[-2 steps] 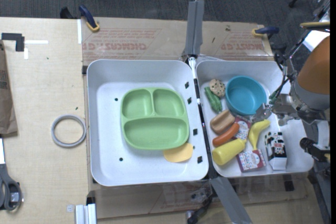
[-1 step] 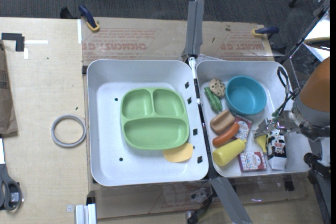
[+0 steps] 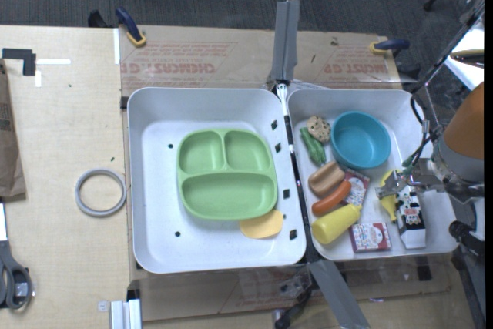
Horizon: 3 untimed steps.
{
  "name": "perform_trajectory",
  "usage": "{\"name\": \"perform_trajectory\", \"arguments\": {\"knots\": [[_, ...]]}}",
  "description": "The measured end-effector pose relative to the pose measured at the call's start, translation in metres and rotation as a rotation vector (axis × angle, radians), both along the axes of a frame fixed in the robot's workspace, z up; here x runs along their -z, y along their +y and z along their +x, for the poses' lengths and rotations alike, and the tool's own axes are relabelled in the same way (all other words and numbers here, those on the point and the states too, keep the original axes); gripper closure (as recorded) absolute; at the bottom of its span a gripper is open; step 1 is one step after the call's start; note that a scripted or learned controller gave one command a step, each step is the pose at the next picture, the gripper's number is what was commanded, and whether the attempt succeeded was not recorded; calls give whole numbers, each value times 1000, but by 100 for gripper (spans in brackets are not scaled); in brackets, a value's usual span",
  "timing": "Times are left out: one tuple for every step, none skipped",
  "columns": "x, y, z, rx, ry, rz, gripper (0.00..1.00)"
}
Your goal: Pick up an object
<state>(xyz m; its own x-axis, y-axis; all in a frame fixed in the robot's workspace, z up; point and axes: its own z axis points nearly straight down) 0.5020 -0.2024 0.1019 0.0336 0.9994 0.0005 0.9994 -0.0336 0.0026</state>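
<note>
The right bin [image 3: 348, 94] holds a blue bowl [image 3: 360, 139], a cookie [image 3: 317, 128], a green bean pod [image 3: 312, 146], a hot dog [image 3: 326, 177], an orange sausage [image 3: 331, 200], a yellow bottle [image 3: 336, 223], a red box [image 3: 370, 236] and a black-and-white carton [image 3: 412, 219]. My gripper [image 3: 397, 183] hangs low over this bin's right side, just right of the bowl. It is directly above a small yellow piece [image 3: 388, 206] and next to the carton. Nothing can be seen held in it. The arm's orange band [image 3: 471, 123] is at the view's right edge.
In the left bin [image 3: 139, 166] lie a green divided plate [image 3: 227, 173] and a flat yellow piece [image 3: 262, 226]. On the bench to the left are a grey tape ring [image 3: 101, 191], scissors [image 3: 15, 283] and a brown bag [image 3: 9, 142]. Blue clamps [image 3: 131, 25] hold the cardboard behind.
</note>
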Motion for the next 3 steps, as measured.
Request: {"name": "perform_trajectory", "arguments": {"knots": [[7, 18, -21, -65, -7, -3, 100], [-29, -11, 29, -190, 0, -2, 100], [-27, -11, 28, -190, 3, -1, 0]]}}
